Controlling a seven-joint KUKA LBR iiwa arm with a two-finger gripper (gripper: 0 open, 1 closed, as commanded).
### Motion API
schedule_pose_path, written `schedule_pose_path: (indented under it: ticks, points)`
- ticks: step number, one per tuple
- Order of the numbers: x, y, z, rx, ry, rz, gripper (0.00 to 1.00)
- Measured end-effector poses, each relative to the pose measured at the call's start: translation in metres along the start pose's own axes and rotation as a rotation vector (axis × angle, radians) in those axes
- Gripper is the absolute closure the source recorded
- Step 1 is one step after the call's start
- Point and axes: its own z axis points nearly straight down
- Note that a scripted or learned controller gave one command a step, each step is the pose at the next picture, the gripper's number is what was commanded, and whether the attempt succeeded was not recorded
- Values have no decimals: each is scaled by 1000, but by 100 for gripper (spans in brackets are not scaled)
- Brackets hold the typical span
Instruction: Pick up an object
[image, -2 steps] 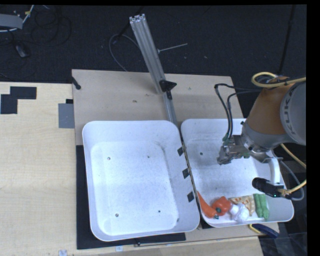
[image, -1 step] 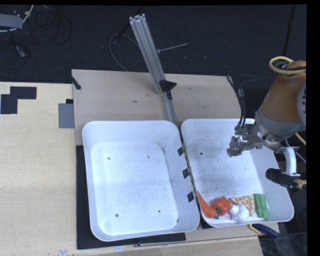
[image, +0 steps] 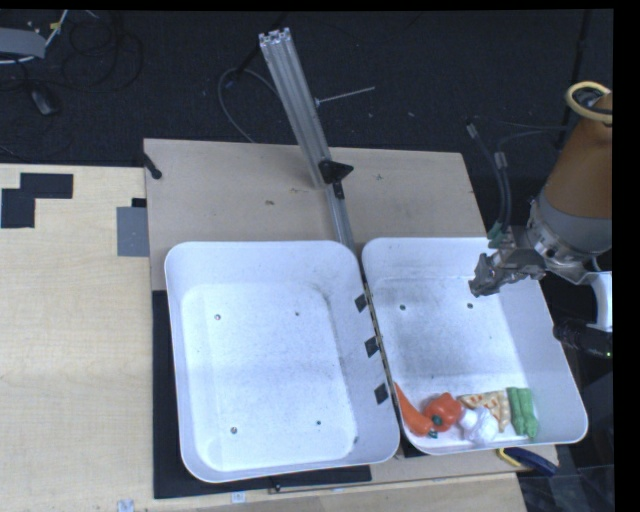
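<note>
The claw (image: 487, 280) hangs over the far side of the right bin (image: 560, 345). It is small and dark, so I cannot tell its state. The toys, an orange one (image: 443, 408) and a green one (image: 521, 411), sit crowded in the near corner, well apart. It may bump the pile or miss.

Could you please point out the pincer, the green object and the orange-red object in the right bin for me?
pincer (image: 486, 281): camera view, its dark tip over the right bin.
green object (image: 522, 411): camera view, middle of its body.
orange-red object (image: 444, 409): camera view, its rounded red part.
</note>
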Motion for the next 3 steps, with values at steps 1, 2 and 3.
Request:
schedule_pose_path:
  ticks: [1, 2, 3]
  points:
    - [47, 16, 13, 5, 1, -3, 100]
    - [92, 34, 19, 5, 1, -3, 100]
    - [146, 35, 14, 5, 1, -4, 100]
